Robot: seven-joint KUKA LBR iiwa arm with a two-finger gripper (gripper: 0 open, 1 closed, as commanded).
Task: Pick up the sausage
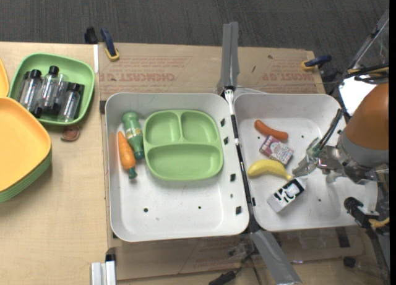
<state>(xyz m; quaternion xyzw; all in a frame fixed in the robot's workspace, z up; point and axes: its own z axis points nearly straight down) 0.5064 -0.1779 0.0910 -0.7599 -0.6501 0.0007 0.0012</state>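
The sausage (271, 130) is a short orange-red link lying flat in the upper left part of the right bin (322, 107). My gripper (308, 159) hangs over the middle of that bin, to the right of the sausage and lower in the view, well apart from it. Its fingers stand open with nothing between them. The grey arm with its orange band (371, 120) comes in from the right edge.
Just below the sausage lie a pink packet (276, 150), a banana (268, 167) and a black-and-white carton (286, 195). The left bin (179, 216) holds a green divided plate (183, 144), a carrot (126, 151) and a green bottle (132, 131).
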